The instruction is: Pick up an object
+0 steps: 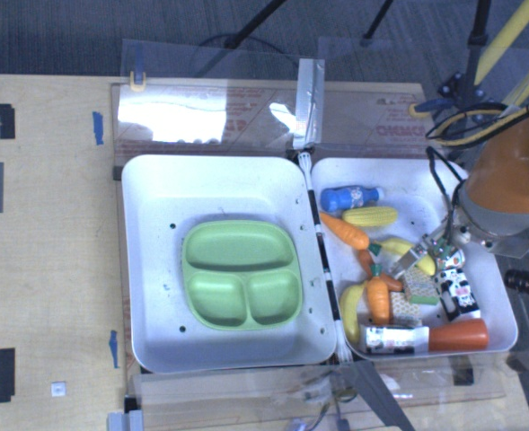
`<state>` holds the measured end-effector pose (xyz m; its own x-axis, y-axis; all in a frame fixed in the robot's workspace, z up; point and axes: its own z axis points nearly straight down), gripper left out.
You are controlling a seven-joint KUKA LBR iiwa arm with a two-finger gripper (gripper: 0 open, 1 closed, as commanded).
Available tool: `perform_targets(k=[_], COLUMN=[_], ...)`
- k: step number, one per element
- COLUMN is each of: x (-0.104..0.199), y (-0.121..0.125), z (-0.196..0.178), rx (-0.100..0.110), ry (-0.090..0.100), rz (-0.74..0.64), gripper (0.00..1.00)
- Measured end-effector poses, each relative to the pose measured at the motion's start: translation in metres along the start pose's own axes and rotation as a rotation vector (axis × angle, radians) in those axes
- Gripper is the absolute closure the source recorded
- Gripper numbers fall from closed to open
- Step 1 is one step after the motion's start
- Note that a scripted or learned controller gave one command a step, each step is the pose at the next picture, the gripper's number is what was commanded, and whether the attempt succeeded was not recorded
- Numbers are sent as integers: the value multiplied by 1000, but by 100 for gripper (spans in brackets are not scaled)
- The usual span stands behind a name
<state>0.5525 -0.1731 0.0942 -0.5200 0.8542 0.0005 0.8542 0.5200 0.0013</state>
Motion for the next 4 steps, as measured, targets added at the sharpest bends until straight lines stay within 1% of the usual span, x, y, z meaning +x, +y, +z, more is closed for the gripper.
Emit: perform_targets(k=[1,2,4], x=[-1,37,36], y=[1,33,34], z=[-10,7,-13], rx=[-4,-1,-6], ry=[-3,-3,-7], rz=[2,202,204], gripper=[100,100,100])
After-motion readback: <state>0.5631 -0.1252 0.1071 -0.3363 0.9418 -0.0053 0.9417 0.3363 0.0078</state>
